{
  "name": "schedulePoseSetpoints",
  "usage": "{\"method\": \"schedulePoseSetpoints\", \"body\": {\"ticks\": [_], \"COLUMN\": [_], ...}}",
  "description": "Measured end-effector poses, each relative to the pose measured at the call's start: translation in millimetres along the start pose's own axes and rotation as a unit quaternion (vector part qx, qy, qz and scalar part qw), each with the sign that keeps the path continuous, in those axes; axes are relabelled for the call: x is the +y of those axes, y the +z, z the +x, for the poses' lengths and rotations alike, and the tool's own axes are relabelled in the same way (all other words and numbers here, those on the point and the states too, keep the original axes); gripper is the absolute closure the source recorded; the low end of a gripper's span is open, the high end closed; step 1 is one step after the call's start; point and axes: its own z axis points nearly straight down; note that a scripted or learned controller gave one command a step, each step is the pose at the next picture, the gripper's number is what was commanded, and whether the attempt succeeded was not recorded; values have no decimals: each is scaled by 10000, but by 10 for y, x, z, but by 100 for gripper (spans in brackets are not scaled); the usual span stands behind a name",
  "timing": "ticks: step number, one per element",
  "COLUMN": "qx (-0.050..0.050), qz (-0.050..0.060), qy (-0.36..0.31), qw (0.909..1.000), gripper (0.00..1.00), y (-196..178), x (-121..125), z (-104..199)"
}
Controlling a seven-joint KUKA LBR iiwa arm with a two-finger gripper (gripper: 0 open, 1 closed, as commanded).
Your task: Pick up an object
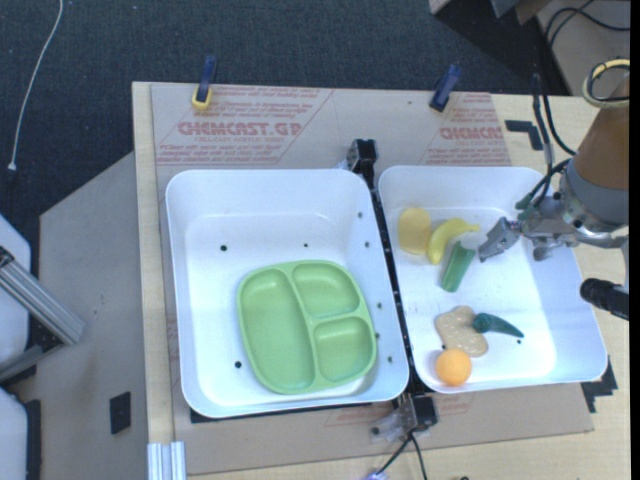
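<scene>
The end effector (497, 240), its opening impossible to judge, hovered in the right bin (570, 358), the green bottle (457, 266) just below-left beside a banana (447, 236); crowding risked a glancing miss.

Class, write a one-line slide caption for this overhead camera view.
Gripper beside green cylinder in right bin; green divided plate in left bin.

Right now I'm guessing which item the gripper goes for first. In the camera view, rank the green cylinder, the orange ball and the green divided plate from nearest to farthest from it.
1. Green cylinder, right bin, just left of and below the gripper.
2. Orange ball, right bin's near edge.
3. Green divided plate, over in the left bin.
</scene>
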Motion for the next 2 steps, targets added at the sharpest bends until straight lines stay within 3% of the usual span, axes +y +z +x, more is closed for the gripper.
{"method": "schedulePoseSetpoints", "body": {"ticks": [1, 2], "qx": [-14, -1], "qz": [-69, -29], "qy": [-17, -10], "qw": [10000, 10000], "gripper": [0, 0], "y": [-72, 524], "x": [33, 40], "z": [4, -77]}}
